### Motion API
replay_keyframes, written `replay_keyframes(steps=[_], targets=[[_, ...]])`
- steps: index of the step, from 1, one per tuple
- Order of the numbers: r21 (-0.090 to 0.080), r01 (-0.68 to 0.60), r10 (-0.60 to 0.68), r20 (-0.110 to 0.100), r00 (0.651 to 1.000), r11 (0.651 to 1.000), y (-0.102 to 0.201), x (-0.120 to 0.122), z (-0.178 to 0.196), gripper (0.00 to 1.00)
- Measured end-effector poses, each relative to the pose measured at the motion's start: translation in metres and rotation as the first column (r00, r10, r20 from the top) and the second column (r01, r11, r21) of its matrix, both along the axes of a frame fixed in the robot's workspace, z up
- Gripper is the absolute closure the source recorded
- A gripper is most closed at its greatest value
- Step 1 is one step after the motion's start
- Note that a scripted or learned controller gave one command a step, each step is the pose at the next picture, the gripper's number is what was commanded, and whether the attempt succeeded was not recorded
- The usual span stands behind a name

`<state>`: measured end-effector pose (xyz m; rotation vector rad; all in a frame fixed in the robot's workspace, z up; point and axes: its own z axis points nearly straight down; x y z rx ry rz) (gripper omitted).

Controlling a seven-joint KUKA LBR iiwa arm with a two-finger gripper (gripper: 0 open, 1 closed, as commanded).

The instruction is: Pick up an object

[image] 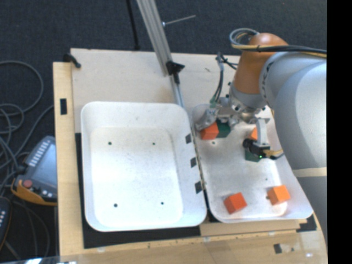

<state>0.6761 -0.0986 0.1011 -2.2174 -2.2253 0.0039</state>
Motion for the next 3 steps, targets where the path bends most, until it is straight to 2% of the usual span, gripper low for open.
replay_keyframes(steps=[1,2,3], targets=[[-0.003,0.0,0.0,0.005,1.0,1.0,-0.002,-0.001,0.011,1.0],[0.003,0.006,-0.006,0.011,1.0,1.0,0.057,0.001,0.076,1.0],[0.005,-0.007,0.007,0.008,1.0,1.0,0.138,-0.043,0.142,1.0]])
